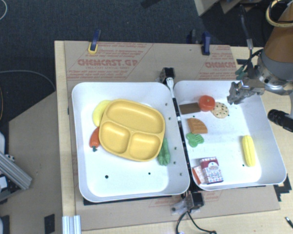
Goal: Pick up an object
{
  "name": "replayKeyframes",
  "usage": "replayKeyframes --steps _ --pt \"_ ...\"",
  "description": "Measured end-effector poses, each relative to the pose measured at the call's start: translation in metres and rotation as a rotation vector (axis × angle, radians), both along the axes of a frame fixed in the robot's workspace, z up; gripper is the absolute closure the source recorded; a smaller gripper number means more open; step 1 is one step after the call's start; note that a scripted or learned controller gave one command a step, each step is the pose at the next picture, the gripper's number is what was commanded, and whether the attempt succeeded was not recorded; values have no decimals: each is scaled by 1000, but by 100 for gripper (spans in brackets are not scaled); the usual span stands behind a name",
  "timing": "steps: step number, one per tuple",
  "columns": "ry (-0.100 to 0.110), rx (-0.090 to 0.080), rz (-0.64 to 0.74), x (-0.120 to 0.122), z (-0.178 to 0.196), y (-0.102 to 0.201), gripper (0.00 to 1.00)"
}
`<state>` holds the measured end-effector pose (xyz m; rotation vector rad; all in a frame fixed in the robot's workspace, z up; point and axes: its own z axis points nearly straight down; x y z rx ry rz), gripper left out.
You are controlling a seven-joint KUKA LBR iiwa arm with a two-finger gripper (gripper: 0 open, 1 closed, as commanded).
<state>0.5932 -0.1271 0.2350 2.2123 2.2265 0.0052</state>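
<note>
Brown bench (136,57), dark carpet (63,13), two white bins (83,145)

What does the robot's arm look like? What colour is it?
The arm is thick and round, with an orange band above a grey and silvery wrist. A yellowish ring sits near its top, and thin dark cables run alongside it. At its end is a small grey metal gripper, which looks blocky and much thinner than the arm.

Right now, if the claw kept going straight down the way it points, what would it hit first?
Probably the round speckled cookie, just below and left of the claw, or the bare floor of the right bin beside it. Depth is hard to judge from this slanted view.
</note>
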Motion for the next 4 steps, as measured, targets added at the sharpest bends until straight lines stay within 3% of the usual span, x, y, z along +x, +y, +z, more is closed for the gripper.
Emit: replayKeyframes --steps 1,3,4 --pt "0 1 1 11 8 54 100" --pt "6 1 0 22 -15 171 100" --pt "0 0 -4 45 -10 179 100"
